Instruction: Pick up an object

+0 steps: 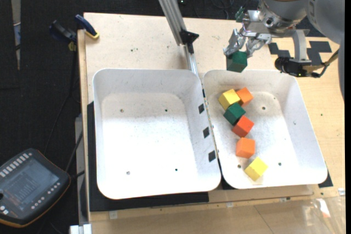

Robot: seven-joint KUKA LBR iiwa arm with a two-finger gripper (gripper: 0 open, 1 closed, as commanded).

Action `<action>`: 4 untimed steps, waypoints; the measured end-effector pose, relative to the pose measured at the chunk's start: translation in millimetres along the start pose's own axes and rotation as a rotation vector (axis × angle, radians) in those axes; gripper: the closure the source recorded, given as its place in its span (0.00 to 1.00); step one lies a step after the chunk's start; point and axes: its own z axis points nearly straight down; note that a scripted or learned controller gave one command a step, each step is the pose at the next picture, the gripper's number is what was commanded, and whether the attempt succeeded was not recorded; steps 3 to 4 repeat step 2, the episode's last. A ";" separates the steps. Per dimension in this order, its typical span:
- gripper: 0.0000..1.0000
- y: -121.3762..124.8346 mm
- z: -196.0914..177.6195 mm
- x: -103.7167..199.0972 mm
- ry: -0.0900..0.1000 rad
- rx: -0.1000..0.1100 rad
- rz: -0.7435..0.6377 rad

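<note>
My gripper (239, 53) hangs above the far rim of the right bin (307, 134), shut on a green block (237, 61) that sits between its fingers, lifted off the bin floor. Below it in the right bin lie several blocks in a loose line: a yellow block (230, 98), an orange block (244, 95), a dark green block (234, 113), a red-orange block (243, 126), an orange block (245, 147) and a yellow block (255, 169) nearest the front.
The left bin (109, 118) lies beside the right one, their rims meeting at the middle. A slanted metal rail (170, 8) crosses the back of the bench. A blue and yellow clamp (82, 27) lies at the back left. A teach pendant (27, 189) sits off the bench, front left.
</note>
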 end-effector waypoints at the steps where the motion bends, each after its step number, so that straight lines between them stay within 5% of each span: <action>1: 1.00 -8.3 6.1 54.5 0.000 0.002 0.000; 2: 1.00 -3.1 20.6 99.4 0.000 0.001 0.001; 4: 1.00 -3.1 20.6 99.4 0.000 0.001 0.001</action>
